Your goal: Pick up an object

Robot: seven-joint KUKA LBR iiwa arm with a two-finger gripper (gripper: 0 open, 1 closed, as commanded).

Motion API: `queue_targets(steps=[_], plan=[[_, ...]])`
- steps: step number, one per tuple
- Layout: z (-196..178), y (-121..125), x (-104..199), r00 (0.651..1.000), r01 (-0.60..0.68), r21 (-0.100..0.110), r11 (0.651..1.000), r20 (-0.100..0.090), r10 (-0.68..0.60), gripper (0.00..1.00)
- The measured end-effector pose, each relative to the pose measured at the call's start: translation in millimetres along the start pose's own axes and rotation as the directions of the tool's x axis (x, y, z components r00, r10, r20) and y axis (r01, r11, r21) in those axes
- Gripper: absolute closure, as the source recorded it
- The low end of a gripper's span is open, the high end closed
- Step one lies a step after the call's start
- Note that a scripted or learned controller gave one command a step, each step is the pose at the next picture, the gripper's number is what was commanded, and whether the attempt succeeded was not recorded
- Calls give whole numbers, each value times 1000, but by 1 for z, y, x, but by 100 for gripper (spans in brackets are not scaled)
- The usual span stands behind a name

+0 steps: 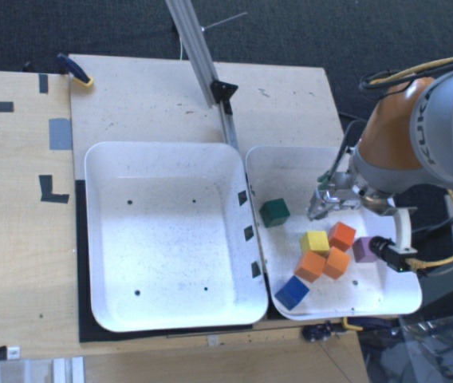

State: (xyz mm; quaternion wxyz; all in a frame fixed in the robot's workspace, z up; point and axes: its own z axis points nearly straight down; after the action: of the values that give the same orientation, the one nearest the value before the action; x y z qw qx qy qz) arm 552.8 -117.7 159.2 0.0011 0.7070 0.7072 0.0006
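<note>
White right bin (290, 162), small green cube (274, 211)

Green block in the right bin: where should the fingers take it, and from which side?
Take the green block from straight above, across two opposite side faces. It lies alone on the right bin's floor, well apart from the yellow block and the orange ones, so both sides look free. The bin's left wall is close; closing along that wall, not toward it, seems safer.

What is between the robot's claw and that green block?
Nothing visible. The gripper hangs in the right bin, just right of the green block, with bare white floor between them. The other blocks lie nearer the camera.
</note>
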Motion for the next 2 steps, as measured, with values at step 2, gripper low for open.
queue_targets(steps=[2], plan=[[-86, 7, 3, 1000, 1, 0, 1000, 0, -1, 100]])
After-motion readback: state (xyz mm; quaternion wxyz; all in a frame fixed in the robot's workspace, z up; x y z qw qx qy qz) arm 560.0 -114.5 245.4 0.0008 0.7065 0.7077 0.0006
